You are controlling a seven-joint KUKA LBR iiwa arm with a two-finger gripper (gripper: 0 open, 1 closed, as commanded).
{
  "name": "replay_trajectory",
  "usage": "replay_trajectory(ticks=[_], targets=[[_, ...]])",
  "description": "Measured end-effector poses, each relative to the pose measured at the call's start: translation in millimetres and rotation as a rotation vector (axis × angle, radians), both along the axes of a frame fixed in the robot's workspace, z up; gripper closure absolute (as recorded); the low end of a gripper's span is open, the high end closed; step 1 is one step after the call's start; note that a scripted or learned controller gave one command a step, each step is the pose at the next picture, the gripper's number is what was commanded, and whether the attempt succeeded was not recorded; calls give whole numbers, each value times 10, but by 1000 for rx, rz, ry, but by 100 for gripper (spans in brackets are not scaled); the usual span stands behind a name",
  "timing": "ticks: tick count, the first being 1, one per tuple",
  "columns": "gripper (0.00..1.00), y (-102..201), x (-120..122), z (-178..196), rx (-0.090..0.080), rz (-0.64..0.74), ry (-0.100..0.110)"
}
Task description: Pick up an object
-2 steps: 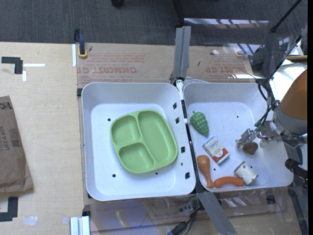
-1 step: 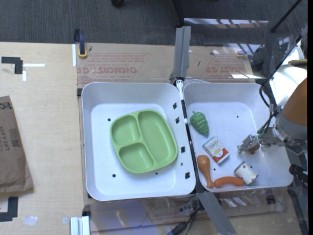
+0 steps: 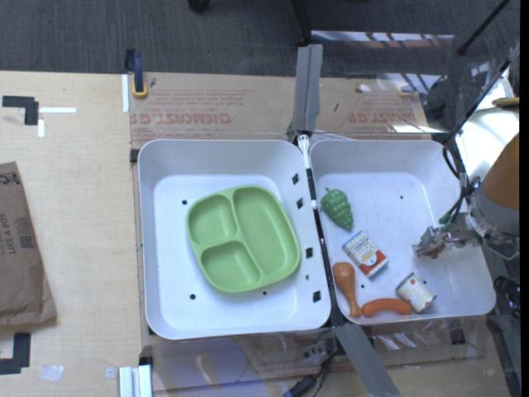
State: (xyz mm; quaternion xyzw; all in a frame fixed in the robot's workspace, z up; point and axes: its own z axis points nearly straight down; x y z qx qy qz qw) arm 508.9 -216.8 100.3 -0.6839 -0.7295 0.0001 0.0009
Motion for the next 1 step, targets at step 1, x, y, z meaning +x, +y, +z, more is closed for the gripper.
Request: replay_trajectory(ticks=[1], targets=[[100, 394, 548, 852, -2, -167, 0]])
